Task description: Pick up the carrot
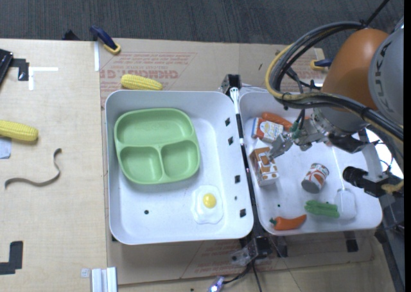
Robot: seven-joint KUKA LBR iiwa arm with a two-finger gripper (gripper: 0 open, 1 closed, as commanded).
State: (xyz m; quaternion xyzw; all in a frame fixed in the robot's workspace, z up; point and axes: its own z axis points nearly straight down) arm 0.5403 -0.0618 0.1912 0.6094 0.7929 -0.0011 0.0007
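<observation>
In the right bin point(367, 219), at its front wall, the carrot point(288, 222) lay on its side, orange, long axis roughly parallel to that wall. Just to its right lay a green vegetable-shaped item point(322, 208), close to the carrot but apparently not touching. A small can point(314, 178) stood tilted near the bin centre, with a white object point(345, 202) to its right. A small printed carton point(264, 164) sat toward the left wall, and an orange-and-white packet point(272, 126) lay at the back left corner.

The arm entered from the right, orange band point(354, 69) above the wrist, cables looping over the bin's rear edge. The gripper point(280, 148) hung over the back left part of the right bin, between the packet and the carton, well apart from the carrot. Its fingers looked slightly parted, with nothing seen between them; the tips were small and partly blurred.

The left bin point(128, 220) held a green divided plate point(157, 145) in its rear half and a toy fried egg point(208, 205) near the front right corner. On the bench outside the bins: one corn cob point(140, 82) just behind the left bin, a second corn cob point(18, 131) at far left, and a thin curved strip point(35, 175) below it.
</observation>
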